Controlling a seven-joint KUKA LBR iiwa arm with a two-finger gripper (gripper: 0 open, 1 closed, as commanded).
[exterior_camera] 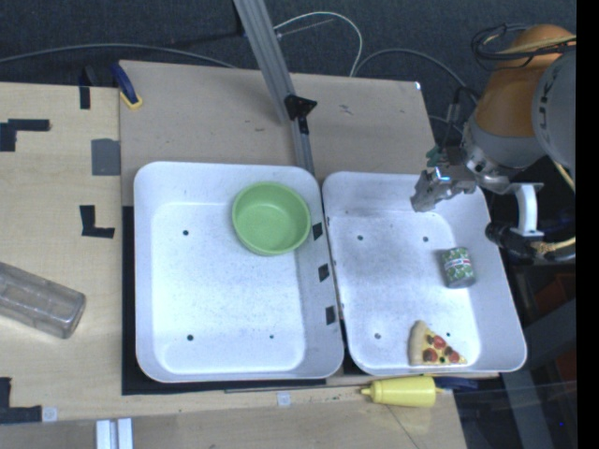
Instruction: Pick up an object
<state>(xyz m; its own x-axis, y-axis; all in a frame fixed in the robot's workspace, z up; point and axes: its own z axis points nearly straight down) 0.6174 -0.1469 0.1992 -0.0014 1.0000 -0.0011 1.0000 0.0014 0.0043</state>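
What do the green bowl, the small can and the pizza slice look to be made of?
Green bowl: probably plastic, matte, uniform colour with no glare. Small can: likely metal or plastic with a printed green label; too small to settle. Pizza slice: apparently a moulded plastic toy, with flat painted toppings.

Matt green plastic bowl; speckled white bins

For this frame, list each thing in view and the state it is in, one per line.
Green bowl: upright, in the left bin, near its back edge.
Small can: on its side in the right bin.
Toy pizza slice: flat in the right bin's front corner.
Yellow bottle: lying on the bench, in front of the right bin.
Clear plastic container: lying on the bench, left.
End effector: over the right bin's back edge, holding nothing visible.
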